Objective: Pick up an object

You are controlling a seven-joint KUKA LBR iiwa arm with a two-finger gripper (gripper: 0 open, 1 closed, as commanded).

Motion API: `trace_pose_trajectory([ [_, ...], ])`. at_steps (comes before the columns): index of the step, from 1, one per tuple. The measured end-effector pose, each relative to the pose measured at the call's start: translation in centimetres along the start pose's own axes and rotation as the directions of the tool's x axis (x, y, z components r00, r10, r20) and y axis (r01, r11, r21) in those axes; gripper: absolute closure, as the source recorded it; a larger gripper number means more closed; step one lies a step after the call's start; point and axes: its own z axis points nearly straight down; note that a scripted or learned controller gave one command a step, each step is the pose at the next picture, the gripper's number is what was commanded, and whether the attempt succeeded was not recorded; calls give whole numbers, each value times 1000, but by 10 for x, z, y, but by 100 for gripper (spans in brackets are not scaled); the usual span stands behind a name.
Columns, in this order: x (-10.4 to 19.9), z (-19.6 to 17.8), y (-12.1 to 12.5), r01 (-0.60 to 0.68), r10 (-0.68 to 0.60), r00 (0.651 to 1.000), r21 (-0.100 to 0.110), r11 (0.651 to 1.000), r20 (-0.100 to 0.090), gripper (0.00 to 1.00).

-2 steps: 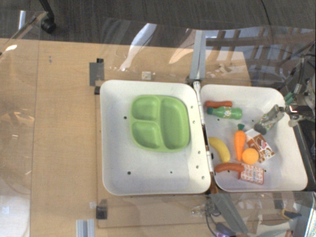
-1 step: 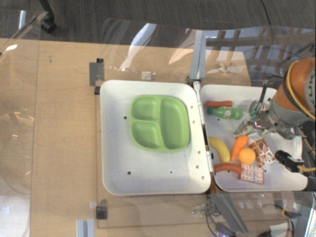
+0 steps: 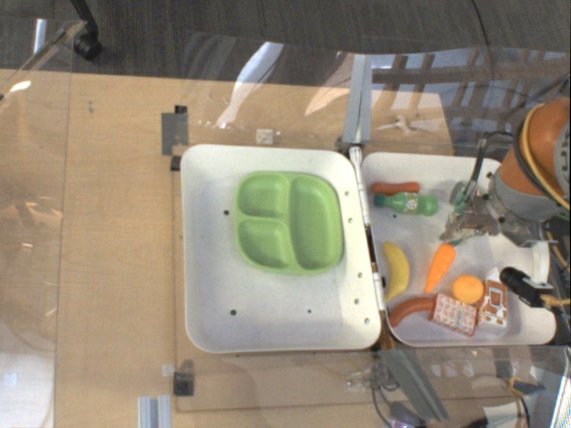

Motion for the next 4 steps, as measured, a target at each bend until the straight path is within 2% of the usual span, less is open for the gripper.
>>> trace_pose_trajectory([
  [1, 44, -118, -13, -126, 126, 992, 4, 992, 0, 100],
  [2, 73, -119, 41, -205, 205, 979, 8, 979, 1, 100],
  [3, 94, -128, 47, -207, 207, 978, 8, 978, 1, 100],
  [4, 111, -132, 19, -189, 189, 982, 7, 982, 0, 100],
])
